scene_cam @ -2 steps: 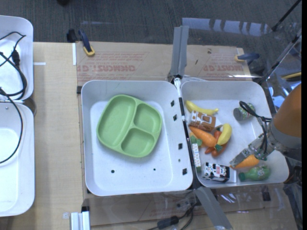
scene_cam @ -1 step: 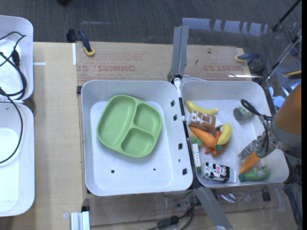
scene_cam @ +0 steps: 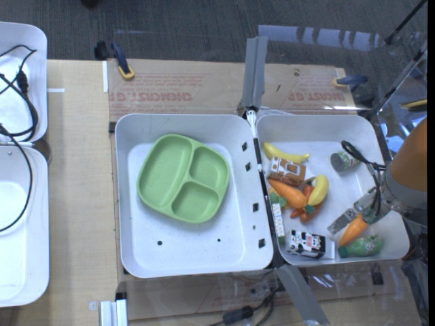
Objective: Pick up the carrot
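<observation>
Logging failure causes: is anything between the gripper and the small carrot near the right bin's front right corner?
Nothing visible stands between them. The gripper sits right against the upper end of the small carrot. A green item lies close beside the carrot toward the bin's front, not between them.

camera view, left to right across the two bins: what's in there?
green plate → carton → lemon → can → carrot at the gripper
</observation>
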You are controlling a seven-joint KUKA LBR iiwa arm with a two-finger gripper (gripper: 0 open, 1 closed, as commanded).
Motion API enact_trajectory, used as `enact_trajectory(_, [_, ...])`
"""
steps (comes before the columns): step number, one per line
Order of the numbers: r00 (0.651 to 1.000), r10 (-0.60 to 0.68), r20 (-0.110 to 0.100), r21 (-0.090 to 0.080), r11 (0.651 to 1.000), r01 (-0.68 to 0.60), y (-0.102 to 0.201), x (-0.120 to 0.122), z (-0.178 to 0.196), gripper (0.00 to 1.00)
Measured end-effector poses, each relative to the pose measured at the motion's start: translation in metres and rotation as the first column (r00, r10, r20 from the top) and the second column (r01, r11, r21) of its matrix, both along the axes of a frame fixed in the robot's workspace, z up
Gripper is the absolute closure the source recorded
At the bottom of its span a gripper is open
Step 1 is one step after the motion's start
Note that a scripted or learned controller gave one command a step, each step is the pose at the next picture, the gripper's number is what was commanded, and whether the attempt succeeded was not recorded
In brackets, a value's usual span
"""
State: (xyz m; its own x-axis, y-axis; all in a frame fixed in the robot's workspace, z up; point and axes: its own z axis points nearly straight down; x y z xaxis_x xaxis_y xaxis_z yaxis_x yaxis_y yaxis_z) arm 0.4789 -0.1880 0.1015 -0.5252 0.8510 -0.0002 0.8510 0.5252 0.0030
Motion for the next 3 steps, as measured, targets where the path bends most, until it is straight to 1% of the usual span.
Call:
enact_trajectory(1, [0.998, 0.062, -0.003, -0.001, 0.998, -0.062, -0.0005, -0.0013, -0.0099, 0.0])
enact_trajectory(2, [0.998, 0.059, -0.001, -0.001, 0.998, -0.059, -0.0004, -0.0005, -0.0008, 1.0])
enact_trajectory(3, [0.998, 0.059, -0.001, -0.001, 0.998, -0.059, -0.0005, -0.0005, -0.0008, 0.0])
